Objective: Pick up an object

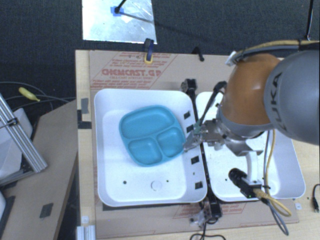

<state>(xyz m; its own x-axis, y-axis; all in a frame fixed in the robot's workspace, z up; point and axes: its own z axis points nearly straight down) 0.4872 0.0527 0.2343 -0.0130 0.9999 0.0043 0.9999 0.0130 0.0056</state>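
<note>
Gripper [192,140] sits low at the inner wall of the left bin [107,184], fingertips at the right rim of the blue tray [151,135]. Whether the fingers are parted or closed I cannot tell; metal parts blur together there, and no object is clearly seen between them.

Blue tray: three compartments (one large toward the back, two smaller toward the front), lying flat and slightly rotated in the left bin. Its right edge is close to the bin's right wall, just beside the gripper; little free room on that side. White floor shows to the tray's left and a wider strip in front of it.

The divide between the two bins runs directly under the wrist. The arm [280,96], grey with its orange band, covers most of the right bin [295,184]; only that bin's front and right margin are visible, with a black cable fitting [243,181] and a yellow cable [272,204] hanging over it.

Behind the bins, printed cardboard [132,69] covers the bench top, and a shiny sheet [117,11] lies farther back.
</note>
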